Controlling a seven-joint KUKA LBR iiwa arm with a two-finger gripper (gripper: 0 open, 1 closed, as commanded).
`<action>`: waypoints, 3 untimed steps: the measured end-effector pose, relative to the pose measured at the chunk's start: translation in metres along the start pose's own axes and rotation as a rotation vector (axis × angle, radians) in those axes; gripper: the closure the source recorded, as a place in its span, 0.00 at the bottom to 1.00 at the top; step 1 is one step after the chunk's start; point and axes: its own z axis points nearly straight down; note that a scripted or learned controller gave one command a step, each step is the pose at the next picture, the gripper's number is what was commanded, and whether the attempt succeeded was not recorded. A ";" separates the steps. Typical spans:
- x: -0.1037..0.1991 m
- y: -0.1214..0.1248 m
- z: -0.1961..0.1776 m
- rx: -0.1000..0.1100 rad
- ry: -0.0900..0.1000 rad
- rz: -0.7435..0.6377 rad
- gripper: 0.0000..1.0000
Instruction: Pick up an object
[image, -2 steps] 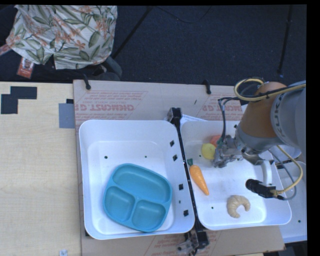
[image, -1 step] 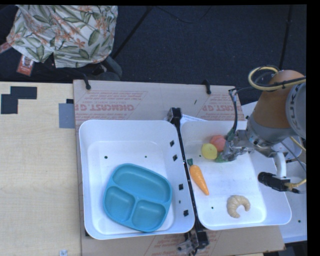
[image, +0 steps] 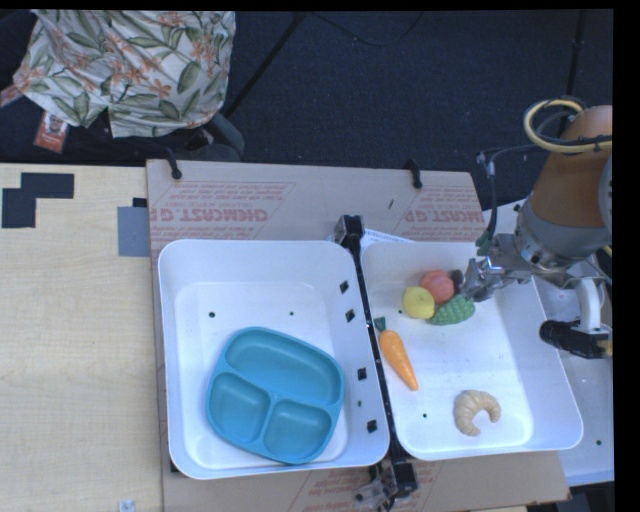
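The end effector (image: 474, 281) sits low in the right bin (image: 540, 400), touching the green toy (image: 453, 311) — whether it grips cannot be told. It should centre over that piece, clear of the yellow lemon (image: 418, 302) and red fruit (image: 436, 283) — then lift straight.

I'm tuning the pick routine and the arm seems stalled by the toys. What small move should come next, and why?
Probably a short drop onto the green toy, then close. The gripper sits at that toy's upper right edge in the right bin, with the yellow toy and red toy crowded just beyond it.
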 end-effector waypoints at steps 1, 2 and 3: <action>-0.001 0.000 -0.014 0.003 0.001 0.000 1.00; 0.055 -0.010 -0.025 0.006 0.004 -0.004 1.00; 0.102 -0.030 -0.023 0.008 0.004 -0.003 1.00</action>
